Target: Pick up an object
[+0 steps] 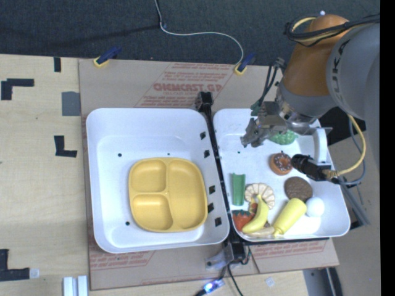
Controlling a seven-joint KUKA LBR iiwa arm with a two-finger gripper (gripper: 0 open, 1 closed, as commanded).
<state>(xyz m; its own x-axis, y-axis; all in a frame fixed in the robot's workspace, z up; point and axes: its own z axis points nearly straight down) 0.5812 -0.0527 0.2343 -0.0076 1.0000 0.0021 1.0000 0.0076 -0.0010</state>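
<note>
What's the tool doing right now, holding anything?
Tool: open, holding nothing, hanging over the bare upper part of the right bin.

toy foods [279, 196] clustered in right bin [234, 125]

You see a wooden bench [37, 184] with black marks on its top. A sheet of printed cardboard [179, 85] lies on it, and the left bin [102, 128] and the right bin [231, 121] sit side by side on that sheet.
</note>
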